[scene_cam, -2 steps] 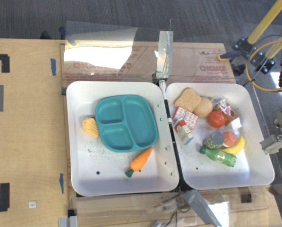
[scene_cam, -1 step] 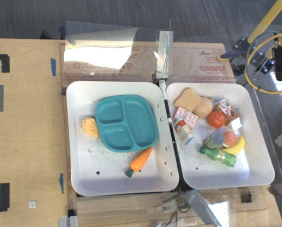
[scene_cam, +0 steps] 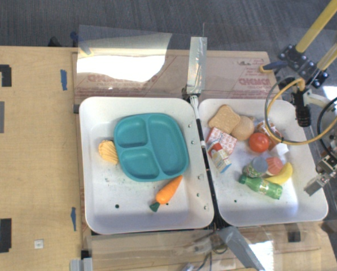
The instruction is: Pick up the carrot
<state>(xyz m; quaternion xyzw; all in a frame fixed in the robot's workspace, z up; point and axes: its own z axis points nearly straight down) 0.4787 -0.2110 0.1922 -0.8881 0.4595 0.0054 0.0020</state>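
Note:
The carrot [scene_cam: 168, 191] is orange with a small green stub. It lies at a slant in the left bin [scene_cam: 95, 208], just below the lower right corner of the teal divided plate [scene_cam: 151, 145]. Nothing touches it except perhaps the plate's edge. A grey metal part of my gripper [scene_cam: 320, 179] pokes in at the view's right edge, over the right rim of the right bin [scene_cam: 309, 210], far from the carrot.
A yellow shell-shaped toy [scene_cam: 108, 151] sits left of the plate. The right bin holds several toy foods: a toast slice [scene_cam: 224, 118], a tomato [scene_cam: 259, 143], a green bottle [scene_cam: 262, 186], a banana [scene_cam: 281, 174] and a red-and-white carton [scene_cam: 220, 143]. Cables [scene_cam: 295, 103] hang over its far right corner.

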